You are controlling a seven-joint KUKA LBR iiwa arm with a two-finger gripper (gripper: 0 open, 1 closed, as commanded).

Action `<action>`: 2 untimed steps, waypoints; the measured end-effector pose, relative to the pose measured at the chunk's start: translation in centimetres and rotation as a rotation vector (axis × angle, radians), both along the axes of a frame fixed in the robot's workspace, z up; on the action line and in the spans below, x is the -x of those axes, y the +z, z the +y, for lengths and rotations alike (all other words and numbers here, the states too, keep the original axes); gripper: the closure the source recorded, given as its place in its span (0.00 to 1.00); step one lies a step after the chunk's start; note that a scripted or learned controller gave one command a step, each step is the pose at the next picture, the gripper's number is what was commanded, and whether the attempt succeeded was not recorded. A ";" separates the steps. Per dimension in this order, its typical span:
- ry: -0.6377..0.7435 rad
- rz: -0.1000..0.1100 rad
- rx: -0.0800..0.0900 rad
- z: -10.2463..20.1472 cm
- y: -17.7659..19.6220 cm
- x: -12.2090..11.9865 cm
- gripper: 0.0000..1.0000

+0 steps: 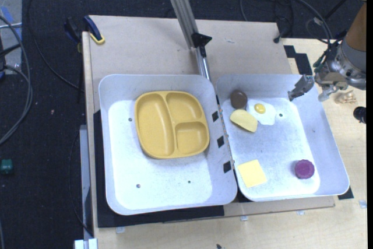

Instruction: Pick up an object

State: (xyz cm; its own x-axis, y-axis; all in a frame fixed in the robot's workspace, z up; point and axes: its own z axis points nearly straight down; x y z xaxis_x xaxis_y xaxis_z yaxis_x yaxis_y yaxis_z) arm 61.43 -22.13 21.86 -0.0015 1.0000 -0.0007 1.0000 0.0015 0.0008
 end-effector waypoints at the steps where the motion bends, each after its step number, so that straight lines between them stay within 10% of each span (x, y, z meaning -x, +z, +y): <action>1: -0.002 0.005 -0.001 0.0 -4.7 0.8 0.00; 2: -0.002 0.005 -0.001 0.1 -9.0 1.2 0.00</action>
State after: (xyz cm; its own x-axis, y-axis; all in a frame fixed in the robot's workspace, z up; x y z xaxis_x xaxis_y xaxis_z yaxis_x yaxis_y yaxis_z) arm 60.19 -21.99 12.82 0.0001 1.0000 0.0005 1.0000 -0.0001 -0.0040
